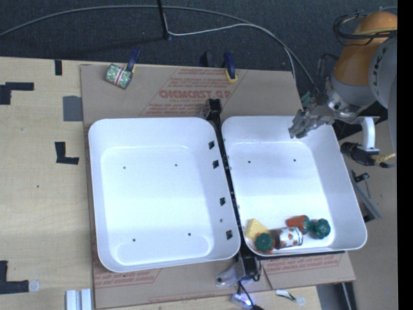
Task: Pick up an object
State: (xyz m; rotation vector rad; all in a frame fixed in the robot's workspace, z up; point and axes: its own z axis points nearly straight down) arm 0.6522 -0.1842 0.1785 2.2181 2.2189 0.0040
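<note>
Small green patterned block [119,75] on cardboard sheet [187,92], beyond the bins.

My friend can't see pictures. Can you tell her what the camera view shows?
A grey and orange robot arm's gripper hangs over the far rim of the right bin. Small toys huddle in that bin's near corner. The left bin sits beside it, and a small green block lies on the cardboard beyond.

Objects clustered in near corner of right bin [335,173], well apart from tool [299,129], at the opposite end. Yellow wedge [255,228], green ball [264,242] touching it, red-white can [290,237] on its side, orange-red piece [296,222], teal knobbly ball [318,228].
</note>
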